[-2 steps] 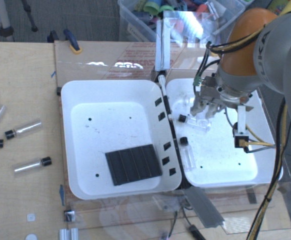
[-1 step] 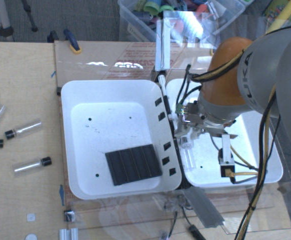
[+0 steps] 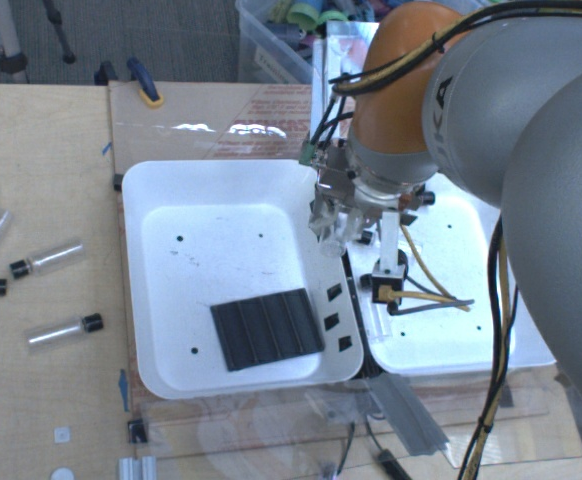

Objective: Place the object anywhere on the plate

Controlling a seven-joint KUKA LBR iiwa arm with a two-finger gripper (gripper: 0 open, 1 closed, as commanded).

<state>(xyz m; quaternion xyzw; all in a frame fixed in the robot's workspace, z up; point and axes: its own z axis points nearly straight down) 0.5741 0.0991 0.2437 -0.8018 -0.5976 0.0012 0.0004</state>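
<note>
- Tool (image 3: 343, 230): hangs over the shared rim where the two bins meet, toward their far side; whether it is released or clenched cannot be told, and no load can be confirmed in it
- Arm (image 3: 401, 98): smooth, rounded grey casing with an orange band
- Task's thing: a black ribbed slab (image 3: 266, 328), flat, rectangular and matte with parallel grooves, lies near the front of the view's left bin (image 3: 171, 193), well apart from the tool; whether it serves as object or plate cannot be told
- Left bin and right bin (image 3: 451, 338): shallow white plastic, rounded corners, sloped walls
- Risk: a straight descent from here would likely strike the rim
- Risk: the slab lies thin and flush; a grasp may slip or shove it against the wall
- Desk (image 3: 31, 148): pale wood grain, carrying clear vials (image 3: 59, 258) with black caps
</note>
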